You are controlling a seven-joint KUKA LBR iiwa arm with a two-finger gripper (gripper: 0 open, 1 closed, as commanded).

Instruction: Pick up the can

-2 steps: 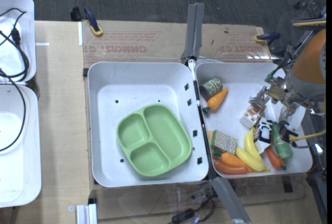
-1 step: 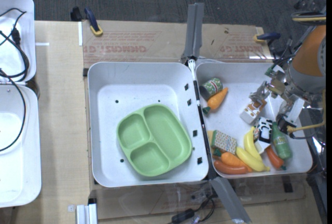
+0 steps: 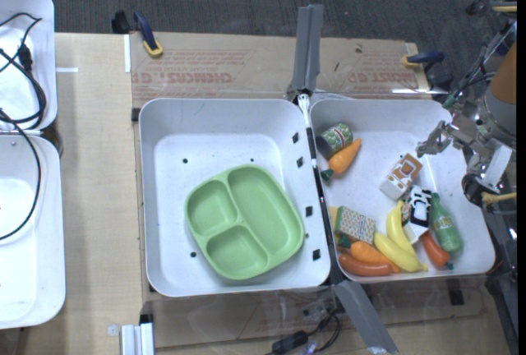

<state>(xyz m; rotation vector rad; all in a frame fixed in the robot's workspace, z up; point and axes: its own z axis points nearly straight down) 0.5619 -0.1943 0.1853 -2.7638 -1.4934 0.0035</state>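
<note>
White plastic bins sit side by side on a wooden bench, seen from above at a slant. The left bin (image 3: 160, 181) holds a pale green divided plate (image 3: 243, 220) with three compartments, lying near its middle. The right bin (image 3: 374, 117) holds a scatter of toy food. The can (image 3: 336, 136), green with a printed label, lies on its side near the bin's upper left corner, beside the divider between the bins. An orange carrot (image 3: 344, 156) rests against the can's lower edge. Further right lies a small white carton (image 3: 401, 175). Along the lower edge sit a patterned box (image 3: 355, 223), a sausage (image 3: 364, 265), two bananas (image 3: 396, 240) and a green bottle (image 3: 445, 228). The gripper (image 3: 437, 138) reaches in over the bin's right side, well apart from the can; it seems to hold nothing, though whether its metal parts are spread or closed cannot be told at this size.
</note>
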